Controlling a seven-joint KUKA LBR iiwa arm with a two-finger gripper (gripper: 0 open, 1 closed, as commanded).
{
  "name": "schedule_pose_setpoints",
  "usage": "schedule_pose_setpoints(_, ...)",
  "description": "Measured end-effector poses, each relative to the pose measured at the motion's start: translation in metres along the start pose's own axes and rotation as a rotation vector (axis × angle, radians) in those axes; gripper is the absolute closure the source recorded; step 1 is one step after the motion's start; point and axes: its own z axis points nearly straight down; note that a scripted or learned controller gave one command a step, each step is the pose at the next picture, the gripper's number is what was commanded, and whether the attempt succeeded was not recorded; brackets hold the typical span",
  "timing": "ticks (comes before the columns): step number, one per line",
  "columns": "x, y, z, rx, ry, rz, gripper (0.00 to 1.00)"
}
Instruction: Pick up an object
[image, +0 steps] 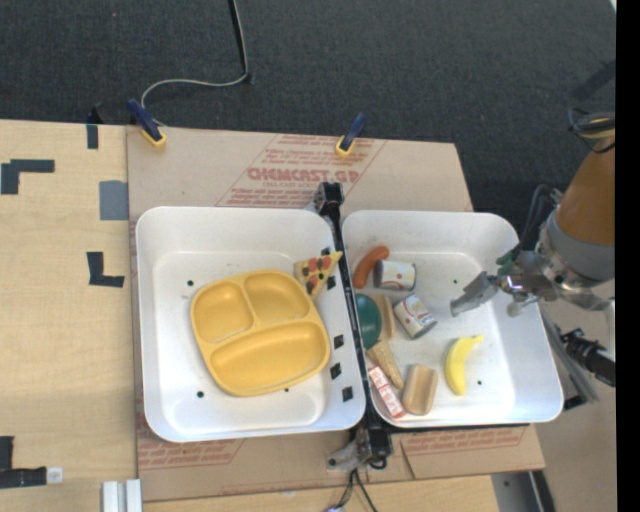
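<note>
Dark carpet behind; wooden bench with a cardboard sheet (300, 175) under two white bins; sheet printed red, reads roughly "CHEMCAST GP", held by two blue-yellow clamps (147, 122) at its far edge. Right bin (500, 400) holds the pickable items: one banana (459, 361) near the front right; one red sausage (368, 264) at the back left; two small cans, one (397, 275) beside the sausage, one (413, 316) nearer centre, labels unreadable; one green round piece (368, 316) against the left wall; one cone-like piece (384, 361); one tan bread-like piece (419, 388); one red-white packet (383, 392) at the front, text too small. Left bin (160, 300): one yellow divided tray (261, 331), one pizza slice (319, 269) by the divider. Gripper (477, 293) over the right bin's right side, above the banana, near the second can; finger spread cannot be judged; nothing visibly held.
</note>
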Motion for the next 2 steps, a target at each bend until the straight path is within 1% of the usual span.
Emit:
schedule_pose_setpoints(1,-0.0259,0.0025,0.1465,-0.005,-0.002,0.001,0.00)
schedule_pose_setpoints(2,-0.0263,0.0029,0.1367,-0.006,-0.003,0.002,1.00)
